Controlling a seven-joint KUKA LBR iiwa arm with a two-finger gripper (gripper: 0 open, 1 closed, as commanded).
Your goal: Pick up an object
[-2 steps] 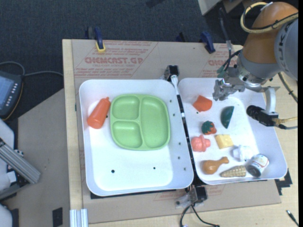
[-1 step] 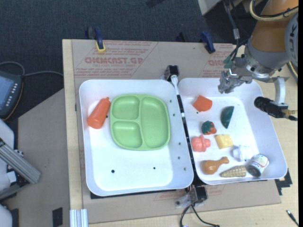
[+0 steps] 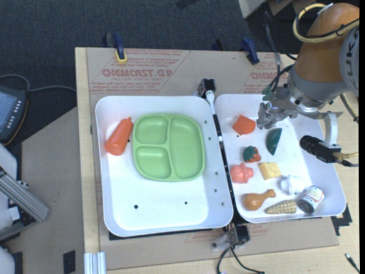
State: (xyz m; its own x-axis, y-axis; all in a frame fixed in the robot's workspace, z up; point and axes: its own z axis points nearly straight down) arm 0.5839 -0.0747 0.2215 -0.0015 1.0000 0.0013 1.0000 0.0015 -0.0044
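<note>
My gripper (image 3: 267, 119) hangs over the back of the right bin (image 3: 337, 194), on the grey arm with the orange band. It sits between an orange wedge (image 3: 244, 124) to its left and a dark green piece (image 3: 274, 140) just below and right of it. Nothing shows as held. Nearer the front lie a green and red toy (image 3: 251, 153), a yellow block (image 3: 269, 170), a pink toy (image 3: 241, 174), a brown drumstick (image 3: 259, 199), a corn cob (image 3: 282, 208), a small can (image 3: 311, 198) and a white piece (image 3: 290, 183).
The left bin (image 3: 108, 210) holds a green divided plate (image 3: 169, 147) and an orange bottle (image 3: 118, 137) at its left side. A black part of the arm (image 3: 317, 147) juts over the right bin's right side. Clamps stand at the board's back edge.
</note>
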